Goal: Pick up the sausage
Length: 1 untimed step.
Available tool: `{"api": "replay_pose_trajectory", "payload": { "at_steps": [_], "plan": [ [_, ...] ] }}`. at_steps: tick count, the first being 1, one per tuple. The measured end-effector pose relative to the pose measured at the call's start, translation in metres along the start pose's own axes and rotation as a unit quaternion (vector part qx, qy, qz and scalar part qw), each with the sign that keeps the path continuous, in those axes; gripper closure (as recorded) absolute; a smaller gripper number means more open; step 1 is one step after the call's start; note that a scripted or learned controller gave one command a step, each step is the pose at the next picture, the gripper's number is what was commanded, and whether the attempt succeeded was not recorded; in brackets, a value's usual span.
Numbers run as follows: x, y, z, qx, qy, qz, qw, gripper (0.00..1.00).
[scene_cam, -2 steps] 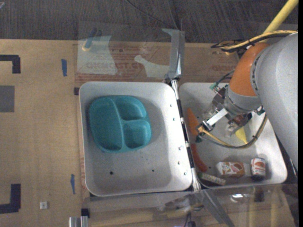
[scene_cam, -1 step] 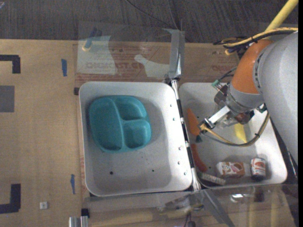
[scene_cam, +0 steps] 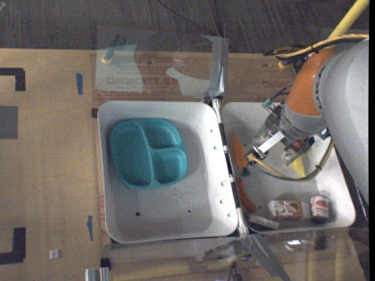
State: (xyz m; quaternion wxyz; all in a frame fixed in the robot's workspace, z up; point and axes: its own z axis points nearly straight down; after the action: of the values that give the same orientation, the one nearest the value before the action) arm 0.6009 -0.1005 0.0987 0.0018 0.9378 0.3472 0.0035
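The table carries two white bins side by side. In the left bin, a teal divided plate lies flat toward the far-left part of the floor. It is well apart from anything the task needs, so it plays no part in this step.

Across the divider in the right bin, two long things lie close to the left wall. The farther one is orange with a green tip at its near end and looks like a carrot. Just nearer the camera is the sausage, reddish-brown and slim, flat on the bin floor. Its long axis runs roughly along the divider. Its far end sits near the carrot's green tip, and its near end angles slightly rightward toward the bin's front corner. Being so close to the wall probably leaves little room on that side, so I judge a grasp across its short width, approached from the bin's open middle, to be the easier one.

The gripper hangs over the middle of the right bin, to the right of the carrot and farther back than the sausage, touching neither. Whether it is released or clenched cannot be told from here, and nothing can be seen held in it.

Further right, a yellow piece lies on the floor. Along the front wall are a thin stick-like item, a small packet and a little can.
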Motion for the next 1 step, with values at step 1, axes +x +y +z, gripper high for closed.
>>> {"api": "replay_pose_trajectory", "payload": {
  "at_steps": [1],
  "plan": [
    [0.0095,0.0087,0.0118,0.001,-0.003,0.211,0.9774,0.00]
  ]
}}
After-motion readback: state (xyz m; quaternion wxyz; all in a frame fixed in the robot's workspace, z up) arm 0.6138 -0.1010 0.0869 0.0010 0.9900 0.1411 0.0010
